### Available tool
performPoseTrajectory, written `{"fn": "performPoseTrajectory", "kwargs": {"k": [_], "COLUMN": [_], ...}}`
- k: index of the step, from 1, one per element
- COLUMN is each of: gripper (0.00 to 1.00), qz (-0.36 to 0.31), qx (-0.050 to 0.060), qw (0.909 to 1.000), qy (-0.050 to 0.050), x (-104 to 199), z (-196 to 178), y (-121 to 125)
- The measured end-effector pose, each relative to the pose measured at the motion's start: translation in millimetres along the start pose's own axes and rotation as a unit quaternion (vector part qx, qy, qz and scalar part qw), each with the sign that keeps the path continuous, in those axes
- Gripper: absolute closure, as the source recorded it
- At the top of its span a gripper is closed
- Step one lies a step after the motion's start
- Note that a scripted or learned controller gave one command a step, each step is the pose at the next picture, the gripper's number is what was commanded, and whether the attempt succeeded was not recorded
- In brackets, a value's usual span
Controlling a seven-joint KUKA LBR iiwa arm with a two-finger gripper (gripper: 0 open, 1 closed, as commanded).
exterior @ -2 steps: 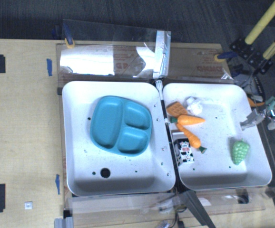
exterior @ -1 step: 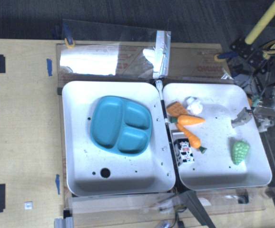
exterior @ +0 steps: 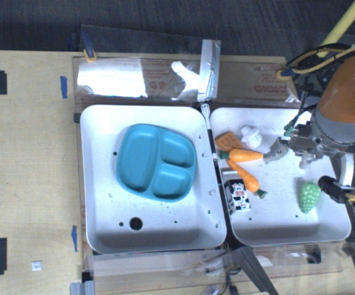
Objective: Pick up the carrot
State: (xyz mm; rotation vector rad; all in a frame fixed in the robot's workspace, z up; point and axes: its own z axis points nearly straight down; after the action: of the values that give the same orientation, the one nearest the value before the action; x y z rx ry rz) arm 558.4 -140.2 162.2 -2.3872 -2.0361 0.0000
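Two carrots (exterior: 246, 156) are seen in the right bin (exterior: 276, 229), one lying just off the claw (exterior: 286, 146) toward the divider, its tip almost at the nearer finger, the second (exterior: 246, 178) slanting below it. Whether the claw is spread or pressed together cannot be told; nothing is seen pinched in it. The upper carrot is judged the better target: a grasp across its middle, fingers astride the short axis, is advised. Room is tight there, with a waffle piece (exterior: 228, 141) and a white crumpled thing (exterior: 250, 135) beyond the carrot and the bin wall close behind. Open floor lies beside the claw, short of a green berry-like toy (exterior: 309, 196).
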Motion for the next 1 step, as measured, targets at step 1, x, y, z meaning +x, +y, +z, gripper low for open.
{"fn": "performPoseTrajectory", "kwargs": {"k": [1], "gripper": [0.0], "qz": [-0.12], "qx": [-0.004], "qw": [0.9927], "qy": [-0.002], "x": [38.6], "z": [75.0], "y": [2.0]}}
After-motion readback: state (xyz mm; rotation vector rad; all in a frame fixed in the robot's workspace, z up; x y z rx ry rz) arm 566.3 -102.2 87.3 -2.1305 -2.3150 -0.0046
